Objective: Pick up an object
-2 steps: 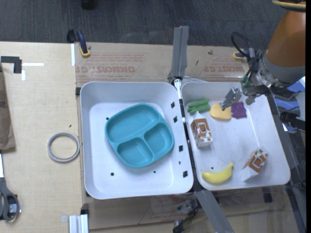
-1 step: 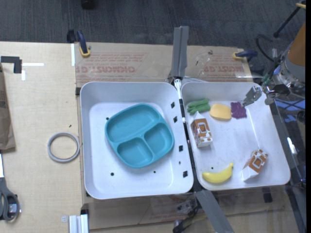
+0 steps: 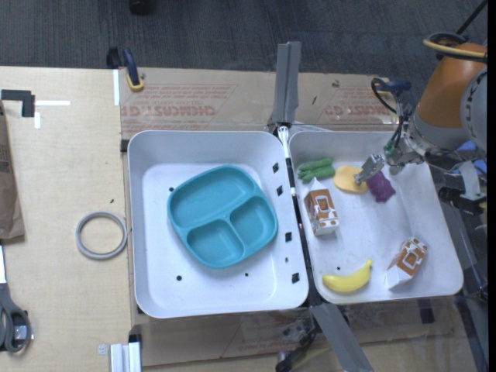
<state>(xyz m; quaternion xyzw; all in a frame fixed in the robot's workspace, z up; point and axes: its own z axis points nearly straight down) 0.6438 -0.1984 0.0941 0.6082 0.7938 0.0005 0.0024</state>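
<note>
The right bin [image 3: 434, 208] holds several objects. A green pea pod [image 3: 315, 167] lies at its far left, with a yellow disc [image 3: 346, 180] beside it and a purple piece [image 3: 380, 187] to the right of the disc. My gripper [image 3: 367, 172] hangs low over the disc's right edge, close to the purple piece. Whether it touches either one I cannot tell. A small brown-and-white carton [image 3: 322, 211] lies in the middle-left. A banana [image 3: 347, 279] rests at the front, and a second carton [image 3: 408, 259] sits at the front right.
The left bin [image 3: 147, 208] carries a blue divided plate [image 3: 222, 215]. On the bench to the left lies a grey ring [image 3: 101, 234]. A grey post [image 3: 287, 84] stands behind the bins' shared wall. The arm's orange band [image 3: 453, 91] is at the far right.
</note>
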